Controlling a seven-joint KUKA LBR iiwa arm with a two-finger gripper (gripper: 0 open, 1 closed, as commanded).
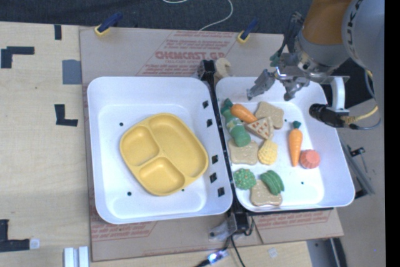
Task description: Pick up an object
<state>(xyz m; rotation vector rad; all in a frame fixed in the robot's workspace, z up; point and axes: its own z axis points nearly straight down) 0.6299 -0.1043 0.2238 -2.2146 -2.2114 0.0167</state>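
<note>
- Your tool (pixel 273 85) hangs over the far end of the right bin (pixel 331 187), its two fingers spread wide with nothing between them.
- Nothing is lifted yet: judging by that, the pick is at its approach stage, with descent, closing and lifting all left to do.
- The candidates lie in the right bin: a slice of toast (pixel 270 111) and a small carrot (pixel 242 113) nearest below the tool, a pizza wedge (pixel 260 129) just beyond, a larger carrot (pixel 295 144) and a pink piece (pixel 309 159) toward the arm's side.
- The left bin (pixel 103 94) holds a yellow divided tray (pixel 164 152), well apart from the tool.
</note>
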